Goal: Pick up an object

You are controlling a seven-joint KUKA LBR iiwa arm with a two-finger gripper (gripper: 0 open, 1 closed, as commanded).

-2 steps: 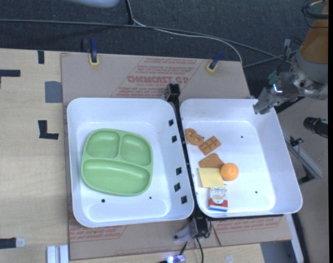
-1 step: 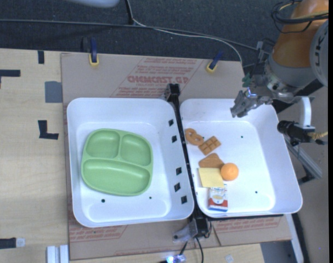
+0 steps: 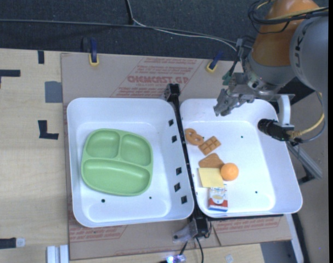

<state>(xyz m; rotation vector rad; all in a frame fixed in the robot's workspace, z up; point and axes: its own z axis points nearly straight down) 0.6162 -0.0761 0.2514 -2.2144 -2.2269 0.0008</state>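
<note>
Gripper (image 3: 225,106) above right bin (image 3: 265,199), finger state indeterminate.
Round orange ball (image 3: 229,171) lies beside yellow square block (image 3: 210,177).

I see the gripper (image 3: 227,104) over the far edge of the right bin (image 3: 265,199), nothing between its fingers (image 3: 221,108). Nearer the camera from the fingers and a little left lie the pretzel (image 3: 192,137) and, touching it on the right, the waffle (image 3: 210,144). Nearer still sit the toast (image 3: 211,160), the cheese (image 3: 210,177) overlapping it, and the ball (image 3: 229,171) just right of both. The carton (image 3: 218,197) lies closest to me. Far left of the fingers, the left bin (image 3: 78,114) holds the tray (image 3: 117,162).
</note>
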